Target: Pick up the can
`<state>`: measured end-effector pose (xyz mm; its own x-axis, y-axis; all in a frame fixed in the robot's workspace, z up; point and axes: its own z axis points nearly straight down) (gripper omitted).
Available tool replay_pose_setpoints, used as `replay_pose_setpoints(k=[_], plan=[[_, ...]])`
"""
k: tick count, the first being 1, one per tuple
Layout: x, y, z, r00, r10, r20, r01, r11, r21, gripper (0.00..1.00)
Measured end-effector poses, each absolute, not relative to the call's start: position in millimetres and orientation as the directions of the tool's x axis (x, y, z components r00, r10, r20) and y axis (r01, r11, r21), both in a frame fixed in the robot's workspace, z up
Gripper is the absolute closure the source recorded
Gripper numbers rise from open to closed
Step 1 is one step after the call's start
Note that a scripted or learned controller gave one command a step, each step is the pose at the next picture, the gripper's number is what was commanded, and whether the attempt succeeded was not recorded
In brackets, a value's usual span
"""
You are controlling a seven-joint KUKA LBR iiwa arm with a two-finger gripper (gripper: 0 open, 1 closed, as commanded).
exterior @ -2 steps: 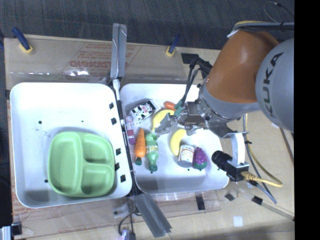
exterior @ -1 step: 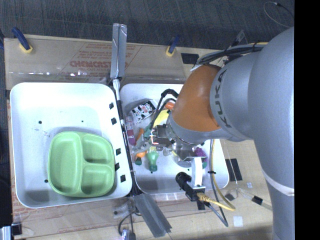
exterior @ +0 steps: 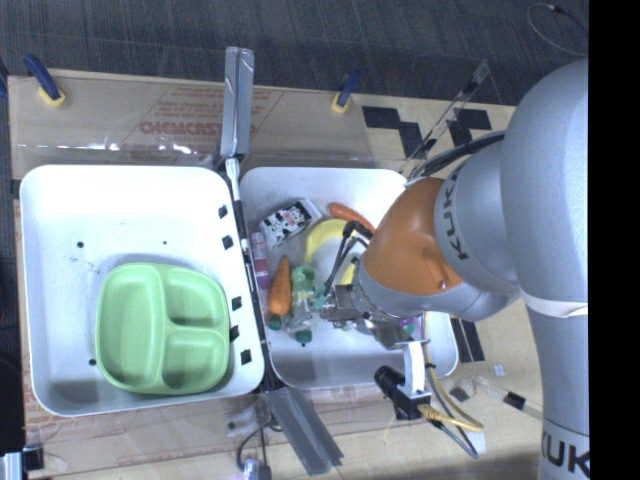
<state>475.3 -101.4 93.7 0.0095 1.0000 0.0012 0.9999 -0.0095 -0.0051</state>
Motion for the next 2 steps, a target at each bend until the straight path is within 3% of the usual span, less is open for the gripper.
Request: replay_pose_setpoints(k=[1, 2], plan=[[475.9, -144.0, 190.5, 0.032, 0.999, 0.001, 0.999, -0.032, -0.003, 0.0], [476.1, -124.5, 90.5, 0.061, 0.998, 0.002, 0.998, -0.061, -0.004, 0.0]])
